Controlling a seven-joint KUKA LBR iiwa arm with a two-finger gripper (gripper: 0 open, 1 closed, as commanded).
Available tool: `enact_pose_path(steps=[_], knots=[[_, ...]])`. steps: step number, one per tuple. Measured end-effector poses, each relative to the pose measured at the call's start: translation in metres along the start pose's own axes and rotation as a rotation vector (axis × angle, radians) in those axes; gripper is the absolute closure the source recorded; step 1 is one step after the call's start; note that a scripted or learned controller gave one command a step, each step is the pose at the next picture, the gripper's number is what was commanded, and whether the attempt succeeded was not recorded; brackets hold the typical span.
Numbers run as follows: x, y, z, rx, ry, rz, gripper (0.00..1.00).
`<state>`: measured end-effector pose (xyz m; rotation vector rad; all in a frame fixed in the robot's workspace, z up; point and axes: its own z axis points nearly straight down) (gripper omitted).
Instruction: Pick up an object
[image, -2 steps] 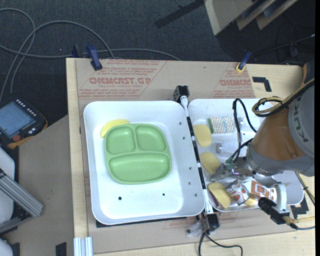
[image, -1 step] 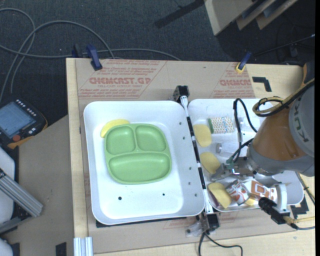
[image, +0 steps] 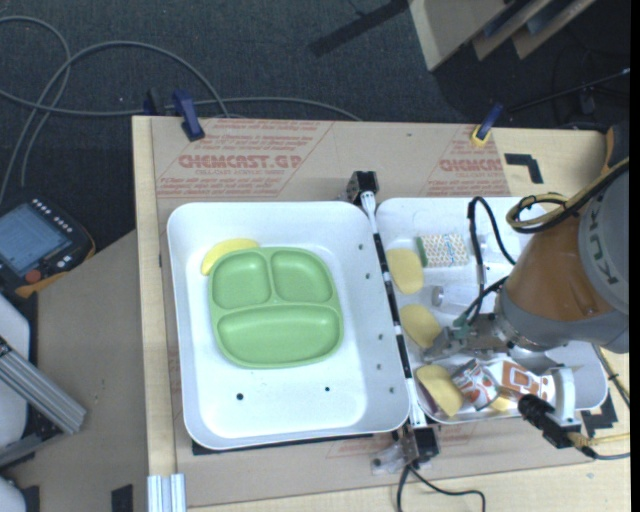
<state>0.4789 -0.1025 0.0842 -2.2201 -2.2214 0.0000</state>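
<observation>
Yellow pieces (image: 418, 322) crowd the right bin (image: 400, 212).
We see the claw (image: 452, 338) beside them; its grip we cannot tell.

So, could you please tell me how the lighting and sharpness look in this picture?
Camera view: even, soft lighting; the left bin is bright but not blown out, the green tray is fairly sharp, and the clutter under the arm is blurry and shaded.

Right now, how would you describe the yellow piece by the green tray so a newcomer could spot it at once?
Start at the left white bin, which holds a green divided tray. At the tray's upper left corner lies a small yellow piece, partly tucked under its rim. It is the only yellow item in that bin.
</observation>
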Motion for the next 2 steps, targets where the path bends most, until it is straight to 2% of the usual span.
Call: enact_pose_path(steps=[1,2], knots=[[0.0001,0.0002,-0.0096,-0.001,0.000,0.000,1.00],[0.0001,0.0001,-0.0095,-0.001,0.000,0.000,0.00]])
